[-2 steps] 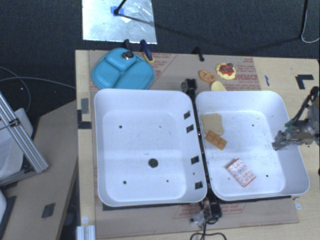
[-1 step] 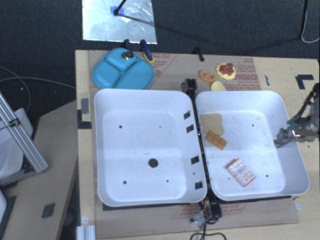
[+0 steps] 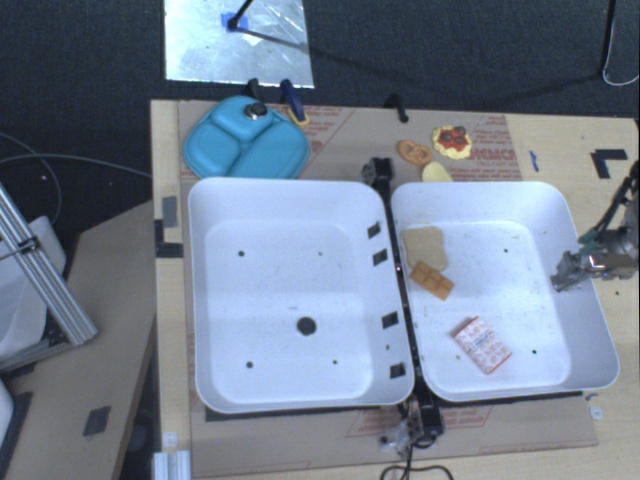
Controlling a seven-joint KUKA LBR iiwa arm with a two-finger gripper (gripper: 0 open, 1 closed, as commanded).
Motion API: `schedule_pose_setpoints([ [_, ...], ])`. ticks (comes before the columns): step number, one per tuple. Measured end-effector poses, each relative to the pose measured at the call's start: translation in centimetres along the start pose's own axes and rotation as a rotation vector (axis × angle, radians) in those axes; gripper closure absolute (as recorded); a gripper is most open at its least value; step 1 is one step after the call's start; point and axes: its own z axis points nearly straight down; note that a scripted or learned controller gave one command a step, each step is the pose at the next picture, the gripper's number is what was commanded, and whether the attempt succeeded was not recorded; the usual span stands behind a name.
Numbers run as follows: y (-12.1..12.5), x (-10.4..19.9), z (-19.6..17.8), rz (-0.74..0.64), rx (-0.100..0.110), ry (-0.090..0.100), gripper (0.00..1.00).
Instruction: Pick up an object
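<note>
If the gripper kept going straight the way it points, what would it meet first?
The gripper at the right bin's right rim seems to point left across it. Most likely it meets bare bin floor first; the small printed packet lies below that line. Depth is unclear.

The arm (image 3: 622, 218) reaches in from the right, its tool (image 3: 572, 273) low and pointing left.
</note>
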Motion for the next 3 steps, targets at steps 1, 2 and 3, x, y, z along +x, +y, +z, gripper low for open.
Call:
schedule_pose_setpoints([
  [1, 0.1, 0.0, -1.1, -0.005, -0.004, -0.001, 1.0],
  [2, -0.3, -1.3, 1.7, 0.01, 0.009, 0.003, 1.0],
  [3, -0.1, -1.2, 0.5, 0.004, 0.003, 0.001, 1.0],
])
